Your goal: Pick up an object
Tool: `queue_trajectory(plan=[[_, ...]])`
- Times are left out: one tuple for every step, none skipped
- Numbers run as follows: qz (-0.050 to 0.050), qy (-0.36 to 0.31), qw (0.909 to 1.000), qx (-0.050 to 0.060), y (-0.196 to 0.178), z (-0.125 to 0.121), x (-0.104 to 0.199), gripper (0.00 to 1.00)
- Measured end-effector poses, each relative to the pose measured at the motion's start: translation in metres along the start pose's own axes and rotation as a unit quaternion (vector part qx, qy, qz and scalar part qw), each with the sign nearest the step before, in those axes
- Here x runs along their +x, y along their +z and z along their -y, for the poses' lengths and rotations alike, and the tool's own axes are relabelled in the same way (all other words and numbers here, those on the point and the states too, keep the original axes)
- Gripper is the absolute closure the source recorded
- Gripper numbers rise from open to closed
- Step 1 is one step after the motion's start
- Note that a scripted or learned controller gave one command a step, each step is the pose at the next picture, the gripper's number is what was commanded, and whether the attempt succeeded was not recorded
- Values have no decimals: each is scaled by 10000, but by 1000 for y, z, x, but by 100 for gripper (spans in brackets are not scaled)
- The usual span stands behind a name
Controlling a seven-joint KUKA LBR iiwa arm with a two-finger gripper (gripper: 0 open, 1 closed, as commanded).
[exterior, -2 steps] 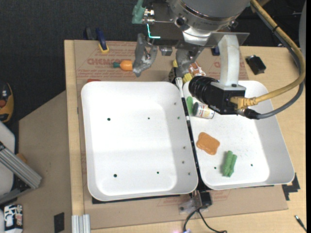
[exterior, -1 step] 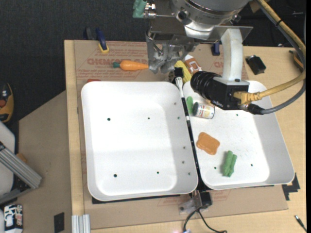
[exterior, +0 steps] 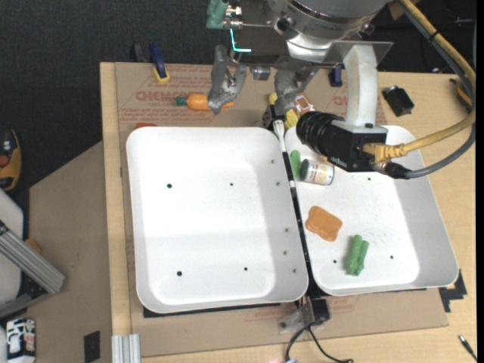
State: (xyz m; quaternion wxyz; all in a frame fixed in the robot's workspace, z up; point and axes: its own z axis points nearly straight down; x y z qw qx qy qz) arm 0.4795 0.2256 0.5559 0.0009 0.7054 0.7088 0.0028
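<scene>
1. Cam view, arm: grey KUKA arm [exterior: 333, 6] comes in at the top, wrist over the back edge of the bins. Gripper [exterior: 253, 97] hangs above the cardboard just behind the bins, near where the 2 bins meet.
2. Fingers [exterior: 224, 85]: 2 visible, spread apart w/ a gap between them. Left one sits right by a small orange carrot-like toy [exterior: 198, 102] on the cardboard; can't tell if touching. Nothing seen clamped between the fingers.
3. Black cylindrical cam module [exterior: 336, 144] on a white bracket hangs off the wrist, over the back of the right bin, yellow cable [exterior: 435, 138] running off to the right.
4. Left bin [exterior: 204, 218]: white floor w/ a few dark dots, no objs seen in it.
5. Right bin [exterior: 408, 225]: holds the pick candidates. Orange flat block [exterior: 324, 223] near the centre divider, mid bin. Green block [exterior: 355, 254] just right of and in front of it, apart from it. Small jar/can w/ a pale label [exterior: 318, 173] lying on its side near the divider, partly under the cam module; a green piece [exterior: 296, 162] next to it at the divider.
6. Surroundings: bins on a cardboard sheet [exterior: 121, 104] w/ red print; blue/yellow clamp [exterior: 158, 63] at its back left edge.
</scene>
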Motion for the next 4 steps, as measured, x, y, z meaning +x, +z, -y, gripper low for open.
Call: queue_trajectory(plan=[[-10,-7,10000,-21,-11,0,1,100],[-7,-5,10000,-14,-10,0,1,0],[-16,-13,10000,-35,-21,-1,2,100],[-13,-13,10000,-27,-21,-1,2,0]])
